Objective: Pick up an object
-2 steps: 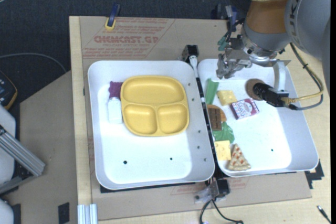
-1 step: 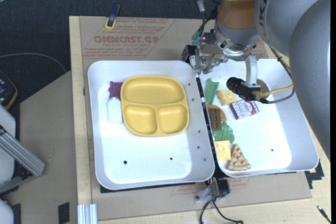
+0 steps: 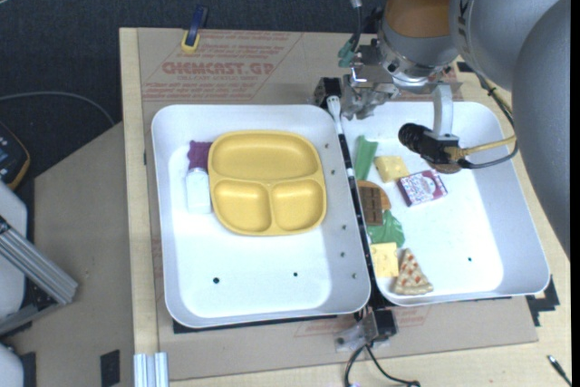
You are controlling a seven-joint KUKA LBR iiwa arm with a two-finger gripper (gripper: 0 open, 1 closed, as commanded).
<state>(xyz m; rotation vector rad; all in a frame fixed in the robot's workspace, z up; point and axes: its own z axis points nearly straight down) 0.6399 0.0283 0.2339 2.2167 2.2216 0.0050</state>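
Camera view: the arm is hovering over the right bin's far-left corner, with nothing showing between its fingers.

Going left to right, the left bin (image 3: 181,267) is carrying a yellow divided plate (image 3: 267,181), with a purple item (image 3: 199,153) and a white bottle (image 3: 197,191) lying just beside it at nine o'clock. Past the shared rim, the right bin (image 3: 494,240) is holding small toy foods in a column: a green piece (image 3: 365,155), a yellow cheese block (image 3: 391,168), a maroon packet (image 3: 422,187) and a pizza slice (image 3: 412,275). The end effector (image 3: 361,98) is sitting at twelve o'clock of that column; whether it is spread or pressed together I cannot tell. The green piece, probably the nearest pick, is lying just below it toward six o'clock, its long axis running roughly twelve to six.
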